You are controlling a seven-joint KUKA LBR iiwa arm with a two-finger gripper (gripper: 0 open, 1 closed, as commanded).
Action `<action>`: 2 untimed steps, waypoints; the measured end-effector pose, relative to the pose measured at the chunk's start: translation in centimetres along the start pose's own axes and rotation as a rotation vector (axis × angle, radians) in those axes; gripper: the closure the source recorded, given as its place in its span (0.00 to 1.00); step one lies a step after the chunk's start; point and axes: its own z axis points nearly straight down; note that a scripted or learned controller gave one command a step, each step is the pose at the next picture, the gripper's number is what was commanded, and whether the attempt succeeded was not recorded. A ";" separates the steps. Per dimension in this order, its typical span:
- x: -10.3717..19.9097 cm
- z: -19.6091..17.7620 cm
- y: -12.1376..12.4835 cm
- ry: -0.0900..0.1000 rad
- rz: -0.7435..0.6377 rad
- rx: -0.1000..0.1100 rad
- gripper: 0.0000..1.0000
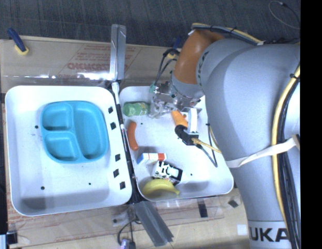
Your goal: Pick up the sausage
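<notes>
The sausage (132, 135), a short orange-red link, lies near the left wall of the right bin (215, 178), pointing roughly front to back. My gripper (160, 107) hangs over the back of that bin, up and to the right of the sausage and apart from it. A green object (135, 108) lies just left of the gripper. An orange piece (177, 117) sits right beside the gripper, under the wrist. Nothing can be made out between the gripper's tips.
The left bin (26, 191) holds a blue divided tray (72, 130). At the front of the right bin lie a white, red and blue packet (150, 157), a black-and-white item (169, 171) and a yellow banana (160, 188). The arm's bulk covers the right side.
</notes>
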 end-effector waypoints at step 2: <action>2.3 0.1 -1.4 0.004 0.866 0.001 1.00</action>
